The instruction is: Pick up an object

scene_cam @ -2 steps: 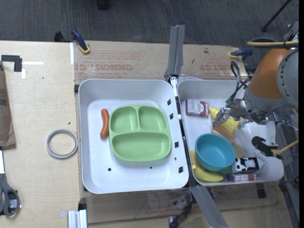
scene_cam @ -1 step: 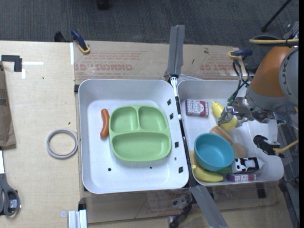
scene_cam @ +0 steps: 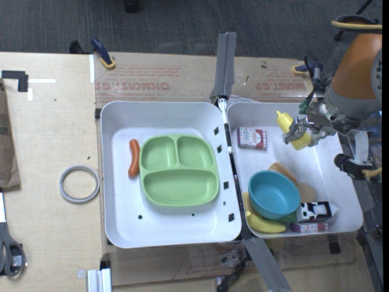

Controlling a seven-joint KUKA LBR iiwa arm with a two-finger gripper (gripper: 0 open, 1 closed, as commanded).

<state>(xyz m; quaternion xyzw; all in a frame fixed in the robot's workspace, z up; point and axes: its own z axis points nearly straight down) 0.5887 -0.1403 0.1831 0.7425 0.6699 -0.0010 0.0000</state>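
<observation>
End effector (scene_cam: 302, 128) clamped on yellow mustard bottle (scene_cam: 290, 130), held above right bin (scene_cam: 346, 190). Blue bowl (scene_cam: 274, 194), banana (scene_cam: 265, 222), red card box (scene_cam: 251, 138) lie below.

Bright, even overhead light, soft shadows, mild glare on white bins (scene_cam: 109, 181); slightly soft focus.

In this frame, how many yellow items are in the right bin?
2: a yellow bottle at the pincer near the back, and a banana at the front, partly under the blue bowl. Others may be hidden.
</observation>
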